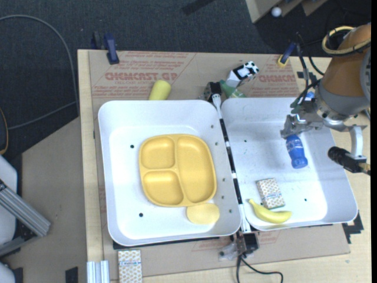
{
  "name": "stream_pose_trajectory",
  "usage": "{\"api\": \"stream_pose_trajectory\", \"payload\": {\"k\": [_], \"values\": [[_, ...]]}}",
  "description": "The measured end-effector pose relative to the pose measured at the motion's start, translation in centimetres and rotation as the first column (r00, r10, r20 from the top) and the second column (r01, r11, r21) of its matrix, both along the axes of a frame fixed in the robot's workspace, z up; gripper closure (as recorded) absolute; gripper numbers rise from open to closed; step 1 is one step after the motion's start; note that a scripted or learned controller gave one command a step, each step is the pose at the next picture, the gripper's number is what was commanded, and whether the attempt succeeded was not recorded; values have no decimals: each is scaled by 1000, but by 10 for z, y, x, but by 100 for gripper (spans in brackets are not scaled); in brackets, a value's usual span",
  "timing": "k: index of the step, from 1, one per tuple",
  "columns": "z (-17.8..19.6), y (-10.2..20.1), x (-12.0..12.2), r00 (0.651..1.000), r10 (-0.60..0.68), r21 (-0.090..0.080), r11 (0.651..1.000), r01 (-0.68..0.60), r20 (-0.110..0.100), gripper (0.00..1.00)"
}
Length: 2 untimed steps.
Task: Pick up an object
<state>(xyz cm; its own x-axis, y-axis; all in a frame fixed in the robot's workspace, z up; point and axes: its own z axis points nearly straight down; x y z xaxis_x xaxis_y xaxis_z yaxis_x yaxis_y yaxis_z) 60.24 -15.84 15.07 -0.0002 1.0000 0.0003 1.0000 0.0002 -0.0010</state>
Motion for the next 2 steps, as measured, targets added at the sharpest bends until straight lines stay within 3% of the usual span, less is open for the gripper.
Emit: {"api": "stream_pose_trajectory", "payload": {"k": [1, 2], "values": [[68, 1, -8, 1000, 1, -2, 1000, -1, 3, 100], [79, 77, -21, 1000, 1, 2, 1000, -1, -1, 100]]}}
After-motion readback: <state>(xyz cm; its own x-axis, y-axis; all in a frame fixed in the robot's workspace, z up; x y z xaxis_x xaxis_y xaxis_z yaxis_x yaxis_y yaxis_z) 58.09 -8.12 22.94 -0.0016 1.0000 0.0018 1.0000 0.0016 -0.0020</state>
